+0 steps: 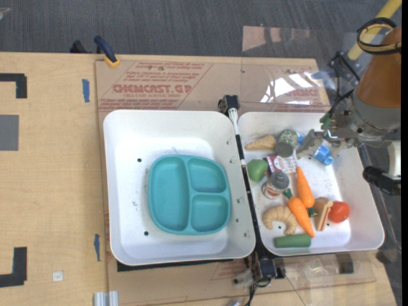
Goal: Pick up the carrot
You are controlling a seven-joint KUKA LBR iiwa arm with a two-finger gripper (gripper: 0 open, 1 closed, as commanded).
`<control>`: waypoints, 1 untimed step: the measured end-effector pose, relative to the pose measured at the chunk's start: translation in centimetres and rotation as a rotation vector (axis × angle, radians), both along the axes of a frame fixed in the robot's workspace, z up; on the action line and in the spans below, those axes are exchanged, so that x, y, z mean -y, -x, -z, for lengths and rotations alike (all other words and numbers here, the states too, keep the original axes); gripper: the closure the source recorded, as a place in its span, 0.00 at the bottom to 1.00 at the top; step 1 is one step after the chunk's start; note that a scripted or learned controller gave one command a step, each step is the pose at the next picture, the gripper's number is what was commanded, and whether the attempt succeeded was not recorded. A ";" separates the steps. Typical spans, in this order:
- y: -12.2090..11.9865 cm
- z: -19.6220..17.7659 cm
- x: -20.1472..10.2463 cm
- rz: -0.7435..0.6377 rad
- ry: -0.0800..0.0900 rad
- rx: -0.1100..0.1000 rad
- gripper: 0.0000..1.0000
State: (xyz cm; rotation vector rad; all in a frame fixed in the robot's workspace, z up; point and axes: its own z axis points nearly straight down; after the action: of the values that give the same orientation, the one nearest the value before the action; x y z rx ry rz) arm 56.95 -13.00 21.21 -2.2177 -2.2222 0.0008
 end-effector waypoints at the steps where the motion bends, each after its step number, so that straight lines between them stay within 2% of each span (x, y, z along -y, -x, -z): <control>1: 2.0 10.9 1.3 0.091 0.000 -0.009 0.00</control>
State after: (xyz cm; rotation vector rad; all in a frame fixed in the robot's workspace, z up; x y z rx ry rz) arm 54.92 -14.25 10.26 -2.3117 -2.1148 0.0103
